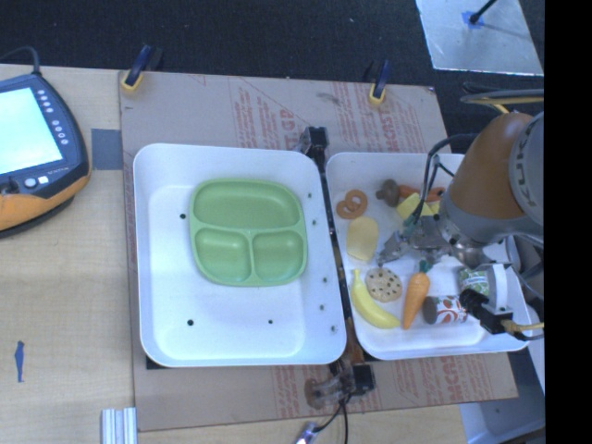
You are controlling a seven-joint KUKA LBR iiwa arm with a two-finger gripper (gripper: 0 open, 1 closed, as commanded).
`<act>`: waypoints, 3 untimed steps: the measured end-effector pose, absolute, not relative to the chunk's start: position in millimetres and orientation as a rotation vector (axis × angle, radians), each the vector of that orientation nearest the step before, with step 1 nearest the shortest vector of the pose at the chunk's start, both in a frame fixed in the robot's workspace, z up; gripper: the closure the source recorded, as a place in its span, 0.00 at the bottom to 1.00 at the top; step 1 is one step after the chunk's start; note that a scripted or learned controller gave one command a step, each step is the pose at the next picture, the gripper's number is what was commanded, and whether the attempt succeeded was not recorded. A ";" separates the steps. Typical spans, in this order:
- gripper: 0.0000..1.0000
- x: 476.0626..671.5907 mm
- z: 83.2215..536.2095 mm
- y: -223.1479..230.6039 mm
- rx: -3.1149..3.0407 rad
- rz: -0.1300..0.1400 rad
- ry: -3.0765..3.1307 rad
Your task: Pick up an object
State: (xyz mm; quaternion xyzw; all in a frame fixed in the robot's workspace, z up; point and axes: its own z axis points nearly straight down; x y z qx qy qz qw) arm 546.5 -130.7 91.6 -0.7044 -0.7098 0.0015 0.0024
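Observation:
My gripper (413,246) hangs low over the middle of the right bin (418,343), reaching in from the right below the orange band (488,169). Just under and around it lie small toy foods. A chocolate-chip cookie (383,285) and a carrot (415,296) sit right in front of it. A pale yellow piece (363,239) lies to its left. A pretzel (351,203) is further back left, and a banana (372,309) lies along the bin's front left. Nothing can be seen held in the gripper.
The left bin (157,331) holds a green divided plate (249,232). Behind the gripper are a brown item (389,192) and a yellow item (411,205). A small can (445,311) and a green-white packet (475,279) lie front right. A tablet pendant (32,151) sits far left.

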 end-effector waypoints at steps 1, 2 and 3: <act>0.00 609.3 92.0 -105.4 -2.215 0.002 -2.224; 0.00 656.2 92.0 -96.0 -2.215 0.002 -2.223; 0.00 656.8 193.2 -89.2 -2.216 0.001 -2.226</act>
